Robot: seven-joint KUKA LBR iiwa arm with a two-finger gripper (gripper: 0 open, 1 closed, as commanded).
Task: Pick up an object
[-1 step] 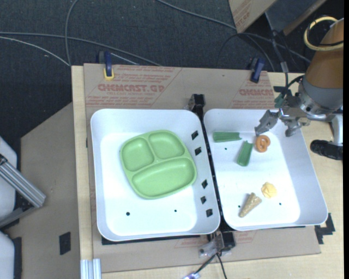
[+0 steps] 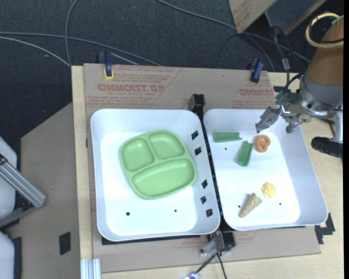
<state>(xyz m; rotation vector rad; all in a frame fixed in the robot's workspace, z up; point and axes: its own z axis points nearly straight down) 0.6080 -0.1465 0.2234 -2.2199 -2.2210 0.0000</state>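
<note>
In the right bin (image 2: 305, 163), an orange piece (image 2: 263, 143) lies just below the empty, parted jaws.

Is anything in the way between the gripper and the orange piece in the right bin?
Nothing visible is. The gripper hangs above the right bin's far side, and the orange piece lies just below-left of it in the view. The two green pieces lie further left, off that path.

Arm (image 2: 327, 60): cut off by the right and top edges.
Gripper (image 2: 277, 121): small and dark; the finger gap is too unclear to read.
Orange object (image 2: 263, 143): too small to say what it is.
Cardboard box (image 2: 251, 11): cut by the top edge.
Metal rail (image 2: 19, 182): cut by the left edge.
</note>
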